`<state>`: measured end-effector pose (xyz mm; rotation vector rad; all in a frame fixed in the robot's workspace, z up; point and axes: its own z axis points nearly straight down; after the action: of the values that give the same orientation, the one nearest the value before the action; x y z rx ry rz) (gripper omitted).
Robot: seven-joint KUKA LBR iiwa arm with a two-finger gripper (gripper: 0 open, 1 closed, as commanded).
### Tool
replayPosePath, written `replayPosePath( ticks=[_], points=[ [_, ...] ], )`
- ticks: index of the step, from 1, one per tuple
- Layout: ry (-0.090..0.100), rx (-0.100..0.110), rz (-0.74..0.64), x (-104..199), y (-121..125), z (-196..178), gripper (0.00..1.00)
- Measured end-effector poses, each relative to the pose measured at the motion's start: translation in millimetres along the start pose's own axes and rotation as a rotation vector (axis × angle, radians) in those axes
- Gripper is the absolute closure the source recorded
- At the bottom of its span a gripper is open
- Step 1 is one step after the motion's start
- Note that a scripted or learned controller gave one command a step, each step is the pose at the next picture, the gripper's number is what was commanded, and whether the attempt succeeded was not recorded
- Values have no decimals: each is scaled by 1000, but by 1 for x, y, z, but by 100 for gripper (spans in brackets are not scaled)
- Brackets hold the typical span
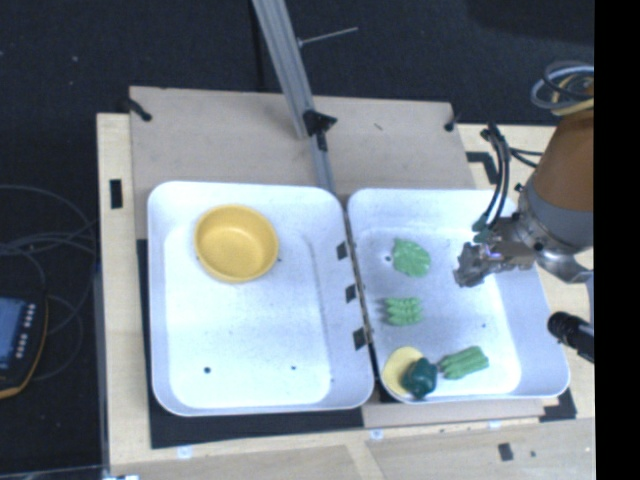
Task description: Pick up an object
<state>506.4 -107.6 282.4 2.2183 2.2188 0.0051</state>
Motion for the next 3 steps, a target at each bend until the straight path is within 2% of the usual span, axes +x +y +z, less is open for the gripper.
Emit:
replayPosePath(
  ticks=[1, 3],
  points=[
    [1, 4, -3, 41, 23, -3, 100],
    [0, 6, -2, 128, 75, 31, 100]
  ],
)
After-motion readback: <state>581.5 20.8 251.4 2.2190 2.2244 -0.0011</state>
